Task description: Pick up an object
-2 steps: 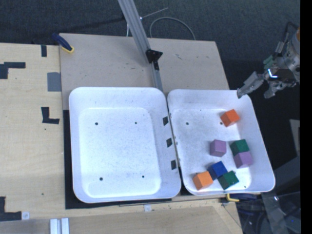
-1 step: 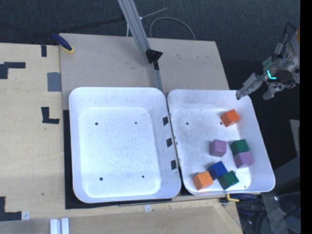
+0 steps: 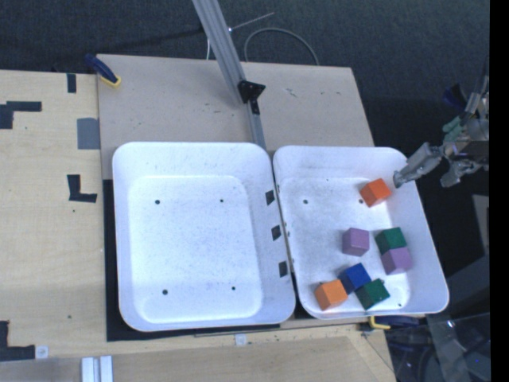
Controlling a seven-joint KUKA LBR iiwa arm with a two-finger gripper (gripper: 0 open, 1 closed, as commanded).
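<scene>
While the pincer hovers at the right bin's far right corner, whether it is open or closed cannot be told, and nothing shows in its grasp. Just beside its tip, apart from the other pieces, an orange block lies near that bin's far right edge and looks the likeliest target.

Other pieces crowd toward the near right corner: a purple block, a green block, a second purple block, a blue block, a second green block and a second orange block. On the bench's left side sits the left bin.

Judging by looks, the orange block is a small, light, rigid cube with flat faces, neither fragile nor soft. It should be taken across two opposite flat sides, squarely, since it sits turned at an angle and a corner grip would likely slip. The nearby bin wall leaves little room on that side.
</scene>
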